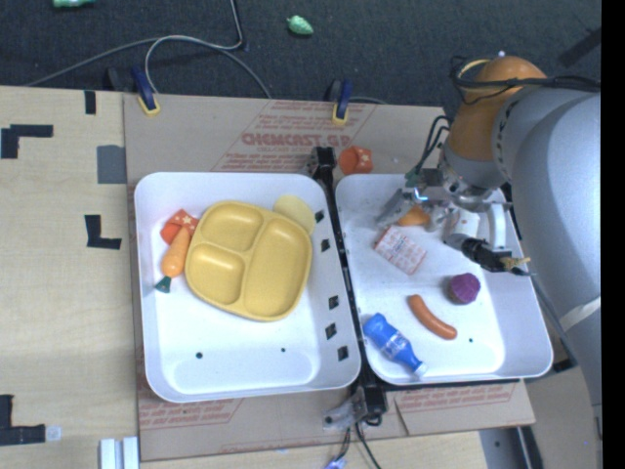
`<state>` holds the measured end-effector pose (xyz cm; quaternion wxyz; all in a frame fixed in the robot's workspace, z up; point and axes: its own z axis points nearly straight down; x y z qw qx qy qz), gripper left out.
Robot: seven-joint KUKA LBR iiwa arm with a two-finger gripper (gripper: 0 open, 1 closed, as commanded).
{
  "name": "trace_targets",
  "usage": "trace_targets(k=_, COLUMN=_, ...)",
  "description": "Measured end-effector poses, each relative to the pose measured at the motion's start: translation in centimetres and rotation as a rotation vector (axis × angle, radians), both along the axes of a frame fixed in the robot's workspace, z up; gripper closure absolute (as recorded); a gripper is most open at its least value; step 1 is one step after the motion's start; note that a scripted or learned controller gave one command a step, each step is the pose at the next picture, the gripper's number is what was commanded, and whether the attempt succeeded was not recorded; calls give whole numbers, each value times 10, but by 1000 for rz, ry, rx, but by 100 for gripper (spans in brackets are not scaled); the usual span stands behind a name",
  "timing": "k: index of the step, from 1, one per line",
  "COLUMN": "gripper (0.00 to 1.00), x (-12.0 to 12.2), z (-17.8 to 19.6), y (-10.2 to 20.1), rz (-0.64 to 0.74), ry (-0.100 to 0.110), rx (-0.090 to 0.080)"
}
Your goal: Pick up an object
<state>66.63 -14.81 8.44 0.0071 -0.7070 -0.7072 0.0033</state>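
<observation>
While my pincer [427, 206] hangs low over right bin [518, 345], just beside small orange piece [413, 218]; width of opening impossible to tell. Nothing lifted yet. Wrapped packet [400, 248], sausage [433, 318], purple ball [463, 287], bottle [394, 343] lie below: grasp and lift remain.

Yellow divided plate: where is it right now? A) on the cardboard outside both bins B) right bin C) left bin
C: the yellow divided plate lies in the left bin, beside a toy carrot.

Fixed overhead camera, slanting down on both bins [156, 340]
</observation>
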Motion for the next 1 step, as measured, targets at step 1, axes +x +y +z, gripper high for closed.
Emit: trace_targets(k=1, gripper=0, x=0, z=0, y=28, rz=-1, ry=-6, rx=-8)
